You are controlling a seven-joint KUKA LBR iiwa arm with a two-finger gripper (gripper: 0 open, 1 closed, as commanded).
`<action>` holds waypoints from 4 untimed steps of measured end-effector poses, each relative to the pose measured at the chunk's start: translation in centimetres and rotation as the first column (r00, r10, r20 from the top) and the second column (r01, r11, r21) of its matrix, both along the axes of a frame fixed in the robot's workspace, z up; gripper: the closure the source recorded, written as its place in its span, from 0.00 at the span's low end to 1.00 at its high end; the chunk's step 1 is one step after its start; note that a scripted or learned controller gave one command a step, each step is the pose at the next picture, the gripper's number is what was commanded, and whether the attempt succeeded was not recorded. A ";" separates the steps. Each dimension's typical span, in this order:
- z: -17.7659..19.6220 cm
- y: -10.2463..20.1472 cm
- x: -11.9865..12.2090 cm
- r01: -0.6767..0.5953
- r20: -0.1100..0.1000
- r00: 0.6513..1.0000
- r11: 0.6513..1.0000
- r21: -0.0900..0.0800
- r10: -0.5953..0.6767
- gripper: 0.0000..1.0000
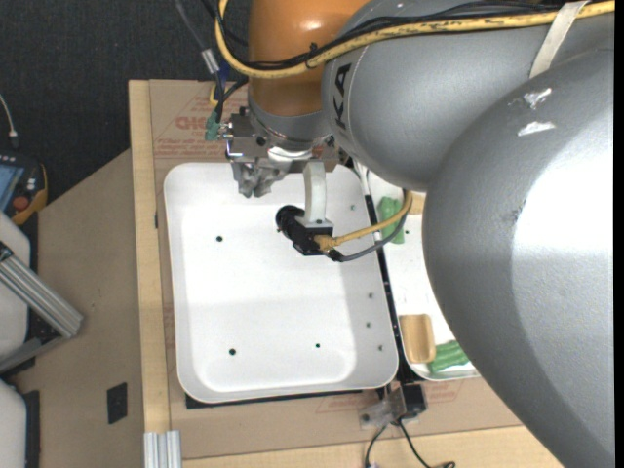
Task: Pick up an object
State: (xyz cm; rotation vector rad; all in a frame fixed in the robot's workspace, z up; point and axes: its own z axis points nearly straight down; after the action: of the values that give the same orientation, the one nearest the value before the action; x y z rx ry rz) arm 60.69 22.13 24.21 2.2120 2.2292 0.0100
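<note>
Two white bins sit side by side on the bench (146, 261). The gripper (255, 178) hangs over the left bin's (273, 349) far end; whether its jaws are spread I cannot tell. A green object (450, 359) and a tan block (417, 336) lie in the right bin (421, 370).

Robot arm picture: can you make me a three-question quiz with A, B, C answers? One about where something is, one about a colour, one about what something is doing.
1. Where is the tan block?
A) in the right bin
B) in the left bin
C) on the floor

2. What colour is the band above the arm's wrist?
A) blue
B) orange
C) pink

3. What is the tan block doing?
A) lying in its bin, apart from the gripper
B) standing on the arm
C) falling off the bench

Answers:
1 A: the block rests near that bin's near edge.
2 B: the band is plainly orange.
3 A: the gripper is over the far end of the left bin.
</note>
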 end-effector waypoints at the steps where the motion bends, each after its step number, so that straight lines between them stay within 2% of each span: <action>1: -2.0 0.4 -4.9 0.006 -0.013 1.000 1.000 -0.005 -0.006 1.00; 2: -5.8 0.3 -4.3 0.008 -0.012 1.000 1.000 -0.006 -0.008 1.00; 3: -16.2 0.3 1.3 0.009 0.000 1.000 1.000 -0.002 -0.009 1.00; 4: -9.2 -2.4 -2.5 0.010 -0.005 1.000 1.000 -0.003 -0.010 1.00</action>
State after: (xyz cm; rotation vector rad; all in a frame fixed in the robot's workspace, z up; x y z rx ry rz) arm 58.15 19.69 15.01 2.2244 2.2192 0.0006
